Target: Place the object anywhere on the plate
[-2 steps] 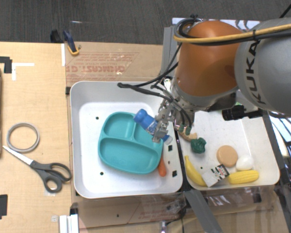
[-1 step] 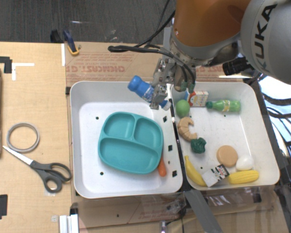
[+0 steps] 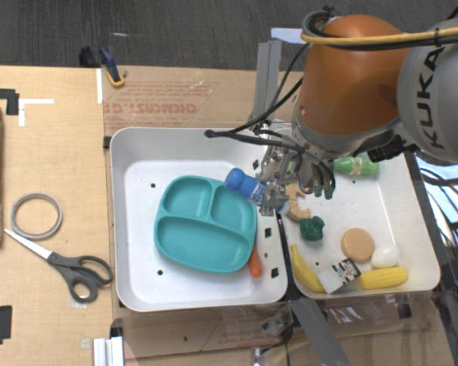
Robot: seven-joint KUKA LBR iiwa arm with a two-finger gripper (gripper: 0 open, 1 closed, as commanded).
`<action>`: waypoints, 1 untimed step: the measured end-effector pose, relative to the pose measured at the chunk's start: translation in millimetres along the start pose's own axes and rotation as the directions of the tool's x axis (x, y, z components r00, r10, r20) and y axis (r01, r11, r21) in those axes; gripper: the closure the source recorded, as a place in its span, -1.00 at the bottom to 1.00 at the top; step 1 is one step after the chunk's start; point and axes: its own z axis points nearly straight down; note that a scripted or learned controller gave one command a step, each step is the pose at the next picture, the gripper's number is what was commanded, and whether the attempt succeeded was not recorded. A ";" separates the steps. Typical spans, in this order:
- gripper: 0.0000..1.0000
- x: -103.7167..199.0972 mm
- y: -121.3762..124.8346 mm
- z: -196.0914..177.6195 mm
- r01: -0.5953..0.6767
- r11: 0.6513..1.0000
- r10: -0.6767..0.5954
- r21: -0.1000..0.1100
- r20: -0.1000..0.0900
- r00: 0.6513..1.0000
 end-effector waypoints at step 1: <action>1.00 -69.1 53.0 -99.2 0.070 0.998 -0.070 -0.001 0.004 0.998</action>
